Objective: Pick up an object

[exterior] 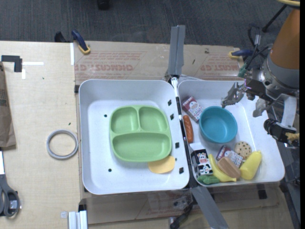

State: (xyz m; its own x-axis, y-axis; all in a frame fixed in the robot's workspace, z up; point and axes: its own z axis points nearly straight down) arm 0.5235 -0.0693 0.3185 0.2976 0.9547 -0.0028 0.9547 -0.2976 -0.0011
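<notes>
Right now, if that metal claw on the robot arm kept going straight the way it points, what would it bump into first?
The two-finger gripper hangs over the right-hand white bin, tips aimed down-left. Going straight on, it would probably meet the round blue plastic bowl at its near rim first, though depth is hard to judge from this one slanted view.

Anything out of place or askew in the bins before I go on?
One oddity: a yellow chip-like piece lies half tucked under the green divided plate at the near edge in the left bin. Nothing looks spilled or damaged.

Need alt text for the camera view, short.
The arm's tool hangs above the right bin, which holds a blue bowl and toy food. The left bin holds a green divided plate.
</notes>
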